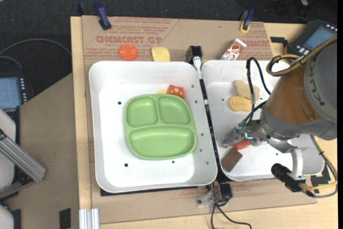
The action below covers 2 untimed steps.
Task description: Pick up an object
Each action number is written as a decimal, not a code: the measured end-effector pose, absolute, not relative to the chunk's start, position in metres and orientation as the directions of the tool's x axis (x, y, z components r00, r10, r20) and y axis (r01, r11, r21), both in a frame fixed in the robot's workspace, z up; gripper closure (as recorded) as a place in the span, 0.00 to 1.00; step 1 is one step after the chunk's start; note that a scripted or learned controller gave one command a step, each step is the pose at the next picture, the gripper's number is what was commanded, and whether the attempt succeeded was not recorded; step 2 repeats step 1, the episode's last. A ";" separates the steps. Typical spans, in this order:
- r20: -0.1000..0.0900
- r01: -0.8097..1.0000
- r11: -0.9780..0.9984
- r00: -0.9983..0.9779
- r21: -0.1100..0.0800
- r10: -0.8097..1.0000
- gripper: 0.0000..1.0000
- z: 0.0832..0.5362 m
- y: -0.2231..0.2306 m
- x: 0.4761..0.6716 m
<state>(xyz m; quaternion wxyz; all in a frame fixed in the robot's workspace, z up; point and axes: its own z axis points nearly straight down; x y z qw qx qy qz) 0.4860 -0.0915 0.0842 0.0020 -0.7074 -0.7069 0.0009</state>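
Orange thing sits under my claw in the right bin, not lifted; I cannot tell its grip

A small orange-red thing lies in the right bin. A flat brown piece lies just beside it.
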 end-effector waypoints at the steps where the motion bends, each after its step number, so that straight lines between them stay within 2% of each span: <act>1: -0.001 1.000 -0.001 0.001 0.001 1.000 1.00 0.095 -0.092 0.488; 2: -0.001 1.000 -0.001 0.001 0.001 1.000 1.00 0.095 -0.092 0.488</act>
